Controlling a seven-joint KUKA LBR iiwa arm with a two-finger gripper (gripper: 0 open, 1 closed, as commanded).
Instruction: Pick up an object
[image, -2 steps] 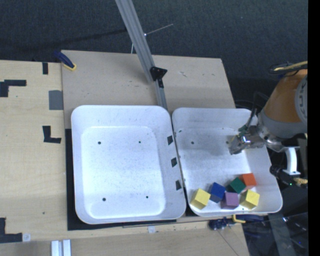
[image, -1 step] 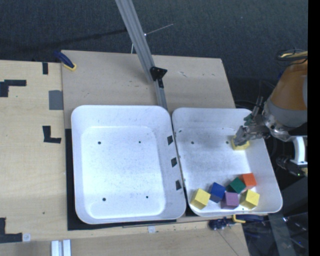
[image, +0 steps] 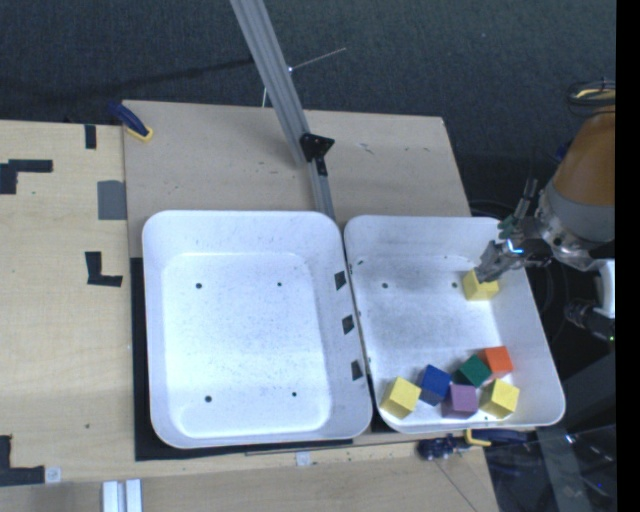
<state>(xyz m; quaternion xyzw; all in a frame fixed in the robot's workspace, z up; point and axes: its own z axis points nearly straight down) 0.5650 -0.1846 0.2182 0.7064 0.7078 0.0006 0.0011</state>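
End effector (image: 497, 262) hovering over right bin (image: 420, 300), near its right edge, tips touching or just above yellow block (image: 481, 288); finger opening impossible to judge. Five more blocks sitting bunched along bin's near edge: yellow (image: 402, 396), blue (image: 434, 383), green (image: 474, 371), orange (image: 497, 360), purple (image: 463, 399). Left bin (image: 240, 330) lying alongside on surface (image: 60, 330).

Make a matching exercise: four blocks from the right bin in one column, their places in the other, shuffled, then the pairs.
Blocks:
1. orange block
2. blue block
3. purple block
4. lone yellow block

Places:
A. at the gripper, near the bin's right wall
B. just left of the green block
C. topmost of the cluster at the near edge
D. just below the green block

Pairs: 1-C, 2-B, 3-D, 4-A
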